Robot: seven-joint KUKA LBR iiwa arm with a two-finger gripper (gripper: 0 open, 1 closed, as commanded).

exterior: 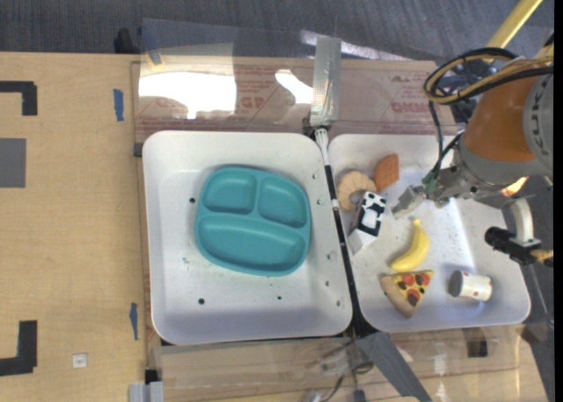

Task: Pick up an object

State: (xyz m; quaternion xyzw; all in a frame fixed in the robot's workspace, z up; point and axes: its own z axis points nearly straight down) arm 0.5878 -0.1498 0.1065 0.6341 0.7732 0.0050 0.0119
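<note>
- two white bins: left bin (167,303) and right bin (515,308), side by side
- one teal divided plate (253,221), middle of the left bin
- right bin: one banana (413,248), one pizza slice (405,289), one small white cup (470,286), one black-and-white block (370,213), one donut-ish thing (354,185), one orange-brown piece (386,169) near its top edge

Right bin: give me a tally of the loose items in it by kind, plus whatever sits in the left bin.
Right bin:
Banana: 1
Pizza slice: 1
Donut: 1
Orange-brown food piece: 1
Black-and-white block: 1
White cylinder: 1
Left bin:
Teal divided plate: 1
Total: 7
</note>
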